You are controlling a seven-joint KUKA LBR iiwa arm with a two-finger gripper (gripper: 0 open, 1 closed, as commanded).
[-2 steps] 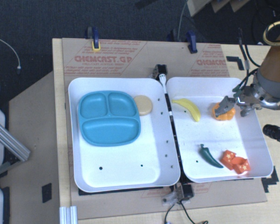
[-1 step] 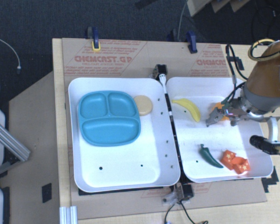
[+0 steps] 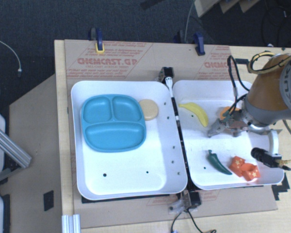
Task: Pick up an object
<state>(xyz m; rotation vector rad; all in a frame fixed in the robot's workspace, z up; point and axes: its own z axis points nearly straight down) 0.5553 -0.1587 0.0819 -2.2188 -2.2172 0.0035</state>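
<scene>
Bench is plywood-tan board (image 3: 136, 57) over dark carpet, two glossy shallow white bins clamped on it.

Nearest, in the right bin (image 3: 203, 176): red chunky object (image 3: 244, 168), faceted and irregular, probably soft plastic; sits near the front right rim. Just left of it a dark green pepper-shaped piece (image 3: 217, 162), slim, curved, smooth. Both lie flat and apart from each other.

Mid bin: gripper (image 3: 223, 127) low over the floor, fingers splayed fairly wide, nothing between them. Something orange (image 3: 226, 111) right behind the wrist, partly hidden, can't tell what. Yellow banana (image 3: 195, 113) lies just left of the fingertips, apart from them, curved and slick-looking.

Left bin (image 3: 87, 178): blue three-compartment plate (image 3: 114, 122), matte plastic, with a tan round disc (image 3: 148, 109) touching its right edge.

Risks as I judge them:
- No target centred in the fingers; closing here likely grabs air or clips the banana's tip and skids it off.
- Banana and pepper are thin, curved, smooth; a pinch off-axis would squirt them out.
- Bin floor is slick, so a nudge moves things rather than seating them.
- Fingers low to the floor; more descent could scrape the bin.
</scene>
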